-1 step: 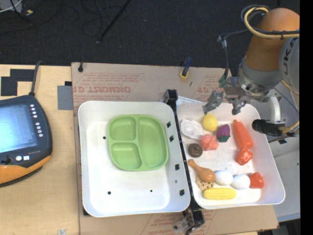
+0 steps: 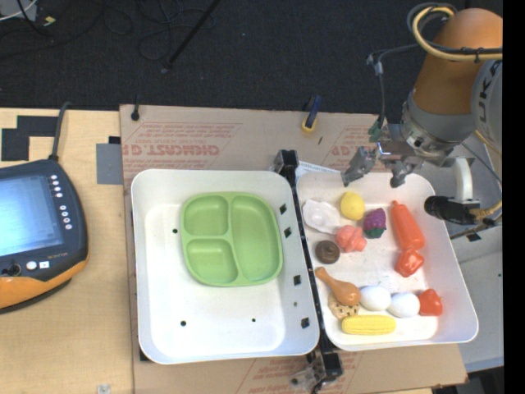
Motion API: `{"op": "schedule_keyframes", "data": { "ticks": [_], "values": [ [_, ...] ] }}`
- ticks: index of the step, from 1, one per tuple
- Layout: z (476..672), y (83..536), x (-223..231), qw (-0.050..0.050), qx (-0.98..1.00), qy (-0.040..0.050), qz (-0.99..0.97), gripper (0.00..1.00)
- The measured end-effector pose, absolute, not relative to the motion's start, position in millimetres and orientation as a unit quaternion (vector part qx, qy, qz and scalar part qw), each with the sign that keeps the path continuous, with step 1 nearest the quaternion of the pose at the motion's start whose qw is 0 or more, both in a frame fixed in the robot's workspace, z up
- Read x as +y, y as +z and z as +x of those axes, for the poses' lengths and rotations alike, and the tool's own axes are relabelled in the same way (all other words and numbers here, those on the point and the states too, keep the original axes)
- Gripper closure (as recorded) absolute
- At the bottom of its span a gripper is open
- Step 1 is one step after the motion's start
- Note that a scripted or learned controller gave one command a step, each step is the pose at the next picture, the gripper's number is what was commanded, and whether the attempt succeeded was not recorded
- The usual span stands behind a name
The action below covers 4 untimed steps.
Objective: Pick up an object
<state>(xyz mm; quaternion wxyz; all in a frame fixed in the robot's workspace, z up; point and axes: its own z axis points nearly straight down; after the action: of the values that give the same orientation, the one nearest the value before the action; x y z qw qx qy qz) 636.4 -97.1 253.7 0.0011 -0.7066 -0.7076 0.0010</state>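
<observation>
Fingers (image 2: 379, 168) spread, nothing between them, above right bin (image 2: 459, 302) far rim; arm top cut off.

control tablet (image 2: 33, 224) left of bench

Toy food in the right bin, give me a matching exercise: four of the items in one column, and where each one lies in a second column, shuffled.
Column one:
1. lemon
2. corn cob
3. carrot
4. green tray

Column two:
A. along the near edge of the right bin
B. in the left bin
C. at the far end of the right bin, nearest the gripper
D. towards the right side of the right bin, lying lengthwise

Pairs: 1-C, 2-A, 3-D, 4-B
</observation>
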Motion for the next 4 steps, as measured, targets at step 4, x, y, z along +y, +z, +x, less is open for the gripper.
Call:
{"op": "schedule_keyframes", "data": {
  "ticks": [4],
  "values": [
    [626.3, 87, -84, 0.002, -0.707, 0.0018, -0.707, 0.0]
  ]
}}
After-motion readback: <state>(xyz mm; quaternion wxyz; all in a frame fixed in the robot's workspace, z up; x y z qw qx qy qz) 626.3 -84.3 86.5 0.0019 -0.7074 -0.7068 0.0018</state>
